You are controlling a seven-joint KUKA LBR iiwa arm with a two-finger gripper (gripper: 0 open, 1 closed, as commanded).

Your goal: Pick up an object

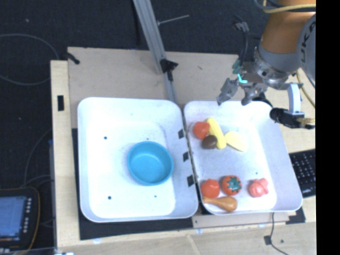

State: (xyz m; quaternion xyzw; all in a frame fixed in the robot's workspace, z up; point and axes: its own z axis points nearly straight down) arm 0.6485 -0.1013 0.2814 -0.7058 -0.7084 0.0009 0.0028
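Note:
My gripper [235, 95] hangs over the far edge of the right bin [276, 142], its two fingers spread open with nothing between them. Below it in that bin lie a red-orange ball [200, 129], a yellow banana [215, 132], a brown oval [209, 141] and a pale yellow piece [236, 141]. Along the bin's near side sit a red tomato-like piece [210, 188], a red tomato with a green top [230, 184], a pink-red piece [257, 187] and an orange-tan pear shape [222, 202].
The left bin [106, 121] holds a blue bowl [150, 162]. A grey metal pole [151, 33] slants up from between the bins at the back. A keyboard [303, 171] lies at the right, and a small screen [16, 217] sits at the lower left.

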